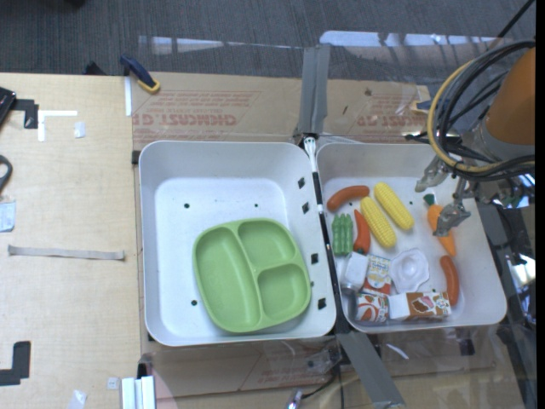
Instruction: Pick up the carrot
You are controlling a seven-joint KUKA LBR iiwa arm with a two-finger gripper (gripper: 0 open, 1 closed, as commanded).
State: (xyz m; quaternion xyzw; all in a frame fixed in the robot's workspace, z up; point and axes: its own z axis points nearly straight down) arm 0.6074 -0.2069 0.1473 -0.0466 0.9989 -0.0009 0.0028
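Two white bins side by side on the bench. Left bin (162, 228) has a green divided plate (252, 273). Right bin (485, 309) packed with toy food: two corn cobs (385, 211), a red sausage (347, 196), green beans (342, 233), some cartons (400, 303) along the front. Gripper (443, 196) down over the right side, fingers spread, right by the carrot (441, 226), which lies between the fingertips. Another sausage (450, 279) just below that.

Green tray (252, 273) matt plastic; white bins (223, 164) smooth plastic.
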